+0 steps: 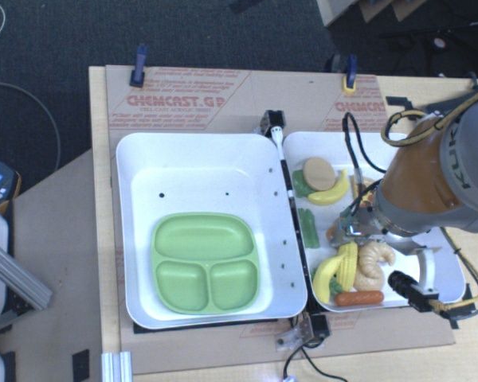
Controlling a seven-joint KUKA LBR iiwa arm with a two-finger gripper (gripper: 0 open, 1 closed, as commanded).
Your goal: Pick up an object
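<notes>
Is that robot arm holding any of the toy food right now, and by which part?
Cannot be told: the arm hangs over the right bin, hiding its fingertips.

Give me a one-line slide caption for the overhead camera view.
KUKA arm reaches into the right bin of toy food, beside a green divided tray in the left bin.

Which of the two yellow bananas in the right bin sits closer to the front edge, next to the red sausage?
The banana at the bin's front left corner, curving just above the red sausage. The other banana lies farther back, under the tan bun.
</notes>
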